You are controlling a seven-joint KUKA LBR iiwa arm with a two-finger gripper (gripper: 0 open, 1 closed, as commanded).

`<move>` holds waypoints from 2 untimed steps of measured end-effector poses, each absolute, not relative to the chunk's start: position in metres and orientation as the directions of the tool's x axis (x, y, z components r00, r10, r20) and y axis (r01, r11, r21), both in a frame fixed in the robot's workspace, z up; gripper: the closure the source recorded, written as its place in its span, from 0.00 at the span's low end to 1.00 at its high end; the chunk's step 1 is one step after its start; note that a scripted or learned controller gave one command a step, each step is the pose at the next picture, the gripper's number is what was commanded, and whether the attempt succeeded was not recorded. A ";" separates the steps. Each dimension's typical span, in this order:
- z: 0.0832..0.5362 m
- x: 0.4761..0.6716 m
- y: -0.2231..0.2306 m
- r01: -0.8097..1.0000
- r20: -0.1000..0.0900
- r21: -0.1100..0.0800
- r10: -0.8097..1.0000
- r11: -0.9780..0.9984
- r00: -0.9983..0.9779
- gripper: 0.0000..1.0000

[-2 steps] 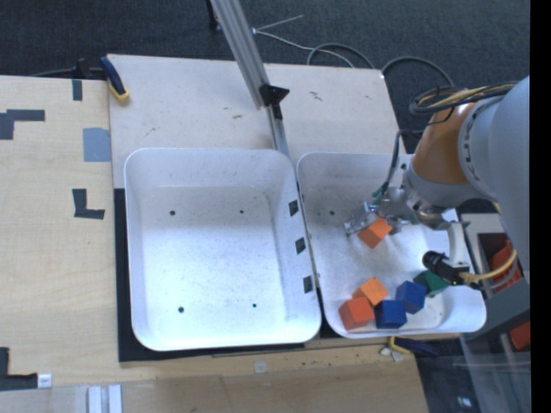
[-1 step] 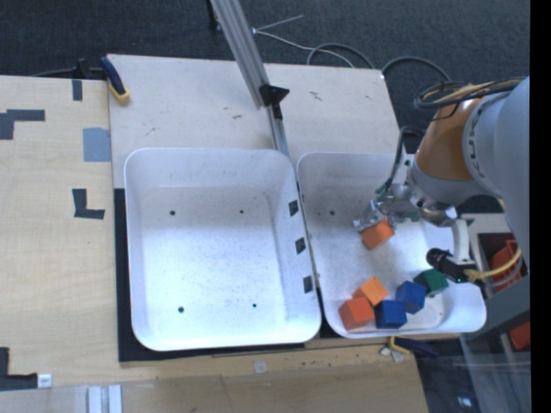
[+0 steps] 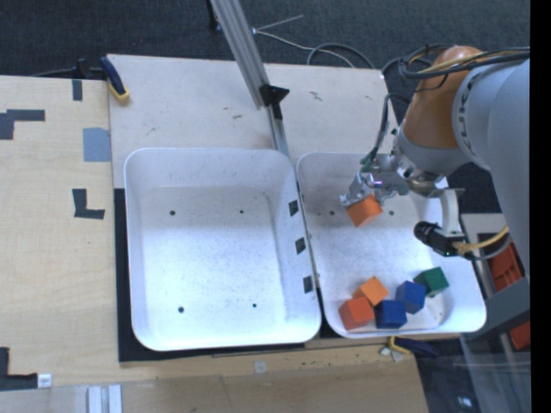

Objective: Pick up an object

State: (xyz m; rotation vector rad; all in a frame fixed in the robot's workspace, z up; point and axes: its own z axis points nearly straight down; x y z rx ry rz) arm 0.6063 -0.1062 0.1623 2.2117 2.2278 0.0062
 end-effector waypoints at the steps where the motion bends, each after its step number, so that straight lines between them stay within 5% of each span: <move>1: 0.194 0.632 -0.037 1.000 0.003 0.003 1.000 0.009 -0.009 1.00; 2: 0.191 0.596 0.032 1.000 0.003 -0.005 1.000 0.008 -0.008 1.00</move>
